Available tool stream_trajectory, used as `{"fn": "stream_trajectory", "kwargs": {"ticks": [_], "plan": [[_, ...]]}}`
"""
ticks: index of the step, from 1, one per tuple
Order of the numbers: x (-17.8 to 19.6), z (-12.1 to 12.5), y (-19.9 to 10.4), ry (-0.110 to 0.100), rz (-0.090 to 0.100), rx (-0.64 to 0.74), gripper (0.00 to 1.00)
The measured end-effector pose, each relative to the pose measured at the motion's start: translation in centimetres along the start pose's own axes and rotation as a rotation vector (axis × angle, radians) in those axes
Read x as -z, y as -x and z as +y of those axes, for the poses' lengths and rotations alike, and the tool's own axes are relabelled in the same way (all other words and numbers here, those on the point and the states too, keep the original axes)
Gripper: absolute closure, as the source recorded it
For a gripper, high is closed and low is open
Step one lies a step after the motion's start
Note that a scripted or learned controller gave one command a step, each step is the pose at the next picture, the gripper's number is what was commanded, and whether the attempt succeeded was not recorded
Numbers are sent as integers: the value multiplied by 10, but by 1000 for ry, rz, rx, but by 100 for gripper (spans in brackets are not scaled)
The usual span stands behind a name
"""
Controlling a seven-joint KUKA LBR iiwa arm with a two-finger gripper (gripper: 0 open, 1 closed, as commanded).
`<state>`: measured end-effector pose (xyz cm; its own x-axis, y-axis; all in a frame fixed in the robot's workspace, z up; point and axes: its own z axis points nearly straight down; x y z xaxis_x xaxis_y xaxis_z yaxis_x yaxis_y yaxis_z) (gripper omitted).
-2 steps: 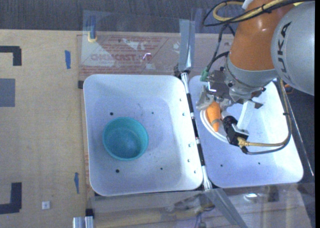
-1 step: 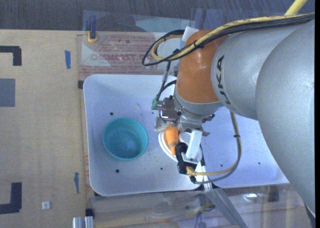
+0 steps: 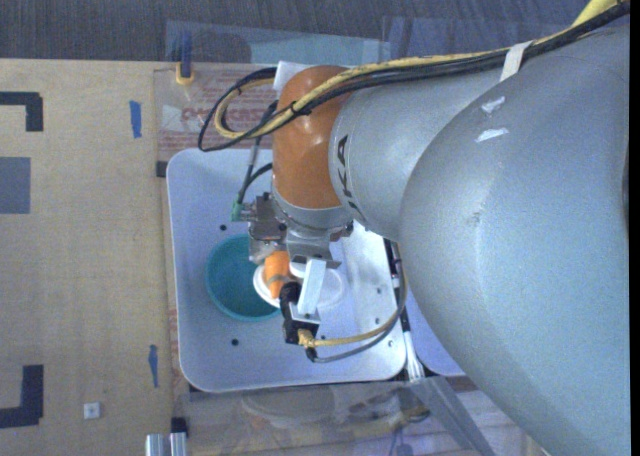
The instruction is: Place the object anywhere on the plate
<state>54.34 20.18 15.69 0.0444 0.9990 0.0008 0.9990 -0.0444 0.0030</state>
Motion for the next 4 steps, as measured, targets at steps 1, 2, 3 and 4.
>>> {"fn": "stream_trajectory", "kwargs": {"ticks": [1, 2, 3, 4], "plan": [[-2, -1, 0, -3, -1, -1, 0], [-45, 94, 42, -4, -1, 152, 0], [-39, 91, 37, -16, 4, 156, 100], [47, 124, 46, -8, -3, -84, 100]]}}
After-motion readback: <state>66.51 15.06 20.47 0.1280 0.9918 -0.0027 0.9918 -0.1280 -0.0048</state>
